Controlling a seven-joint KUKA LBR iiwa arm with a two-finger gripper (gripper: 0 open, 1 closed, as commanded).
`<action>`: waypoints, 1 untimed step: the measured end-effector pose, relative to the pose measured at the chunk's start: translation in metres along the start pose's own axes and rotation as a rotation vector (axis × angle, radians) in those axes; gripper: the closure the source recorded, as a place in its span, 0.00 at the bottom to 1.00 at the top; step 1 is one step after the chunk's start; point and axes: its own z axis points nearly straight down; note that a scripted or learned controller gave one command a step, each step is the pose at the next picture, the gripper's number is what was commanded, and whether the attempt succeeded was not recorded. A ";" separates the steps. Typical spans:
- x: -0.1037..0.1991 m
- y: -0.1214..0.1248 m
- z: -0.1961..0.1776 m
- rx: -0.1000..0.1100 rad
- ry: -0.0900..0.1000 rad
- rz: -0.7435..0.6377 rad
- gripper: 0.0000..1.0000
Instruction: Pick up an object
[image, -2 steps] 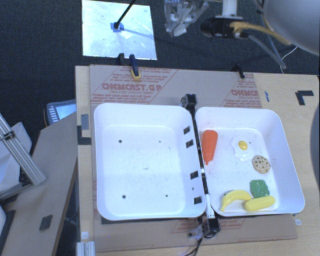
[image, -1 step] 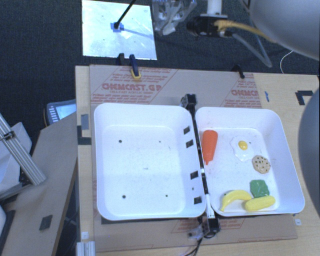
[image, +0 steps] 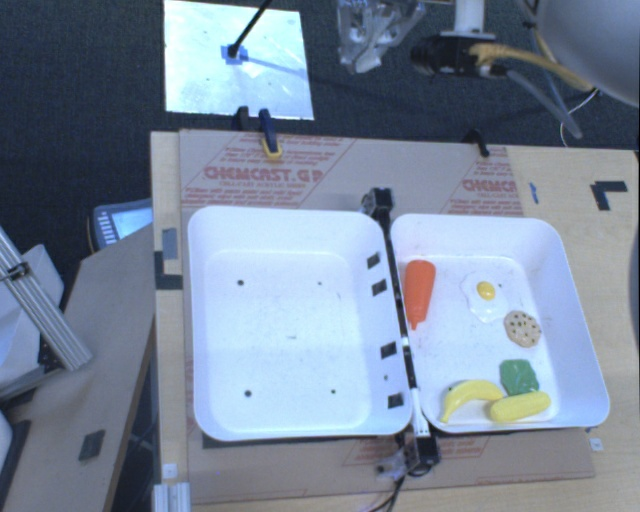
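Six glossy toys, tapered carrot (image: 418, 291), curved banana (image: 468, 397)

R bin (image: 575, 290): carrot (image: 418, 291) left, egg (image: 485, 295) & cookie (image: 522, 327) right, banana (image: 469, 397) in front.

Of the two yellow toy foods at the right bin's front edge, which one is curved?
The yellow plastic banana, the left one; the yellow oblong piece beside it, under the green item, is straight.
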 end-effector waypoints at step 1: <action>0.027 -0.001 0.000 -0.001 0.002 -0.006 1.00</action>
